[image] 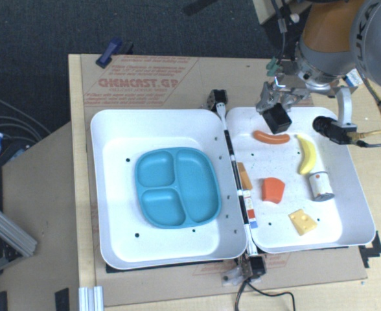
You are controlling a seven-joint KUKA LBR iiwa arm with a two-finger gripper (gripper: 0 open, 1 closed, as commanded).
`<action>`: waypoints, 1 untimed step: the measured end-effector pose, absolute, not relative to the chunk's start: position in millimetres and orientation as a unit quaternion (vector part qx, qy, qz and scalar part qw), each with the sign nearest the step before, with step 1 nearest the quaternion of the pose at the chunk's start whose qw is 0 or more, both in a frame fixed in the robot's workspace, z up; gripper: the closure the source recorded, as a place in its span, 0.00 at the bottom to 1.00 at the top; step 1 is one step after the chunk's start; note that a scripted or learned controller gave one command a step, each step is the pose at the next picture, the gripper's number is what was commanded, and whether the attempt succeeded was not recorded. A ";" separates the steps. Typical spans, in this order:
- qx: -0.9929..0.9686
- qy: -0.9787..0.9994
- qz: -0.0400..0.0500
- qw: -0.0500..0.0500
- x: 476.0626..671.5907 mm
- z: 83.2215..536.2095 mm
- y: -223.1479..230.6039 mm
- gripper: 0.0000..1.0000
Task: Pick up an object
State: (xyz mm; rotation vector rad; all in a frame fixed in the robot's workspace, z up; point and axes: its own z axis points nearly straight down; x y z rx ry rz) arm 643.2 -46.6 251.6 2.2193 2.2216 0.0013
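Reaching in from the right of the camera view, the grey arm (336, 18) with its orange band hangs its claw (276, 117) low over the far edge of the right bin (356, 203), just above and nearly touching the near end of a hot dog (271, 137) that lies flat on the bin floor. Whether the claw is apart or together I cannot tell, since its dark tip hides the gap, and nothing is visibly caught in it. Right of the hot dog a banana (306, 154) lies lengthwise, with a small silver can (319, 186) on its side just below it. An orange block (273, 190) sits near the bin's middle, and a yellow cheese wedge (302, 221) lies nearer the front edge. The left bin (106, 173) holds a blue divided plate (176, 186), set flat at its centre. Both bins rest side by side on the counter (138, 80).
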 end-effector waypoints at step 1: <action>0.707 0.707 -0.001 -0.001 583.3 231.5 -41.8 1.00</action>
